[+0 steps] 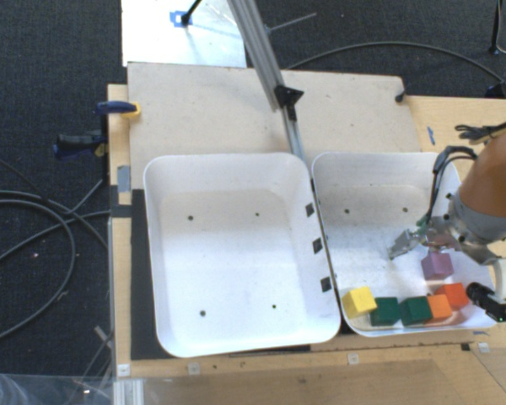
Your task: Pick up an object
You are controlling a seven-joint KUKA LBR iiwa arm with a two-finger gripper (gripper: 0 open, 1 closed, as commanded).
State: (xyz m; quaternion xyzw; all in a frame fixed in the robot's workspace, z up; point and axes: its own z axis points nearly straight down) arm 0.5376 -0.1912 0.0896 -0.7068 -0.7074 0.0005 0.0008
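pincer (426, 245) | fingers spread, gripping nothing | purple block (438, 265) just beside, right bin (363, 184)

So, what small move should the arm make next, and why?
Probably lower the tool slightly toward the purple block: it sits just above that block in the right bin, apart from the row of blocks at the near wall.

Wooden counter (354, 112), left bin (228, 184), right bin (363, 184) beside it, metal pole (257, 40) slanting above, blue clamp (110, 108) at counter's left edge, black cables (34, 226) on dark carpet (42, 40)
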